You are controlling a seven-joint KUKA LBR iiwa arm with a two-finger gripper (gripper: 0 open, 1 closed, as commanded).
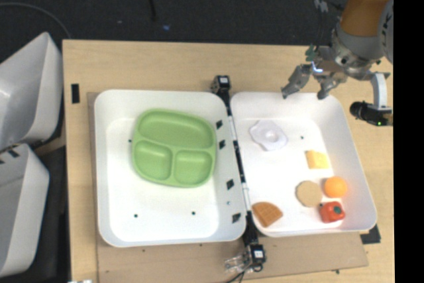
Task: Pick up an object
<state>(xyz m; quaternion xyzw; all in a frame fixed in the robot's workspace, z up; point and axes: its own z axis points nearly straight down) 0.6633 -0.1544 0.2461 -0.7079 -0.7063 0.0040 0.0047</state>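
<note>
The gripper (305,84) is hovering over the far rim of the right bin (351,162), fingers spread apart and gripping nothing. Its possible targets are lying well apart from it: a clear lid (268,135) nearest, then a yellow block (317,160), an orange (335,187), a round cracker (308,193), a tomato (332,211) and a waffle (267,213). The likely risk: descending here, the fingers could be striking the bin wall, or closing on nothing. The green tray (174,148) is sitting in the left bin (112,209).

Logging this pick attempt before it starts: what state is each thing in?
gripper: open, holding nothing, above right bin's far rim.
green tray: flat in left bin, compartments bare.
clear lid: lying flat.
orange, tomato, cookie, toast, cheese: resting in right bin, untouched.
</note>
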